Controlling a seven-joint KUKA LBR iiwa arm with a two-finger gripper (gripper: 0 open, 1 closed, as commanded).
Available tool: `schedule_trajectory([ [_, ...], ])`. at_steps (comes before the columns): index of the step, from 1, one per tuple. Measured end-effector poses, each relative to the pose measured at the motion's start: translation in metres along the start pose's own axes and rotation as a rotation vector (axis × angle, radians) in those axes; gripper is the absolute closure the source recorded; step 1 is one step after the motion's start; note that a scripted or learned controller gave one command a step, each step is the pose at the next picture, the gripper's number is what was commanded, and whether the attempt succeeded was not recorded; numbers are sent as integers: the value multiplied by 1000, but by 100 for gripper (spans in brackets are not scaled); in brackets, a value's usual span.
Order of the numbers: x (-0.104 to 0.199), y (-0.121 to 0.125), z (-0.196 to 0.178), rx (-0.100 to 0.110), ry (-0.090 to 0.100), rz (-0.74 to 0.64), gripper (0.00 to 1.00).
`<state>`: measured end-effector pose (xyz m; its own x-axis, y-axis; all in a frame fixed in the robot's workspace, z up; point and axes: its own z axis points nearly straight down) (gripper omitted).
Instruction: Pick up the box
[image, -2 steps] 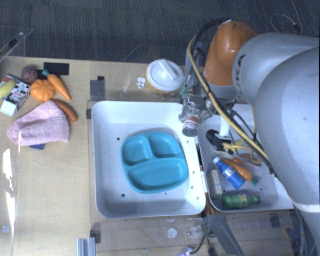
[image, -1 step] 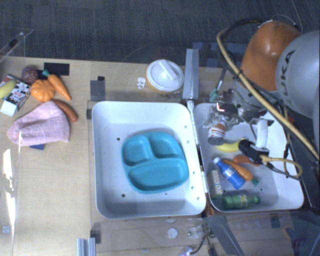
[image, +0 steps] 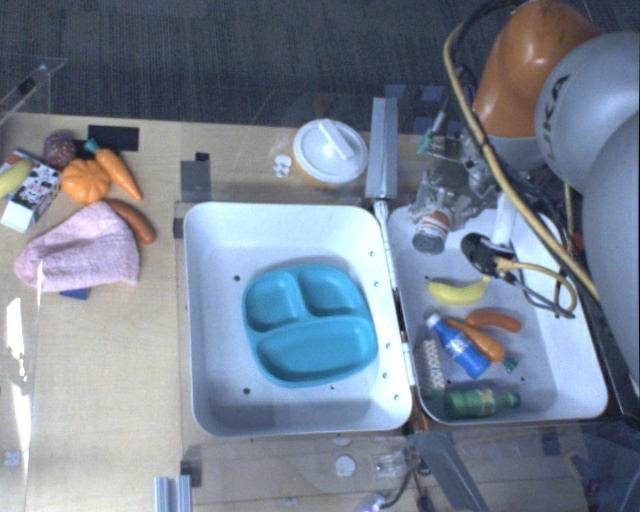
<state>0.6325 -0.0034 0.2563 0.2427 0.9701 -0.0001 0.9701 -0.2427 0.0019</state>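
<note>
A small narrow box with a dotted brown pattern lies in the right bin, against its left wall near the front. My gripper hangs over the far left corner of that bin, well behind the box. Directly under the gripper is a small grey can with a red rim. Whether the gripper touches the can is unclear.
The right bin also holds a banana, a sausage, a carrot, a blue bottle and a green bottle. A blue divided plate lies in the left bin. Toy food, a pink cloth and a white lid sit on the bench.
</note>
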Motion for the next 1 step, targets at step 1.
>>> schedule_trajectory([
  [1, 5, -45, 52, 4, 0, 209, 100],
])
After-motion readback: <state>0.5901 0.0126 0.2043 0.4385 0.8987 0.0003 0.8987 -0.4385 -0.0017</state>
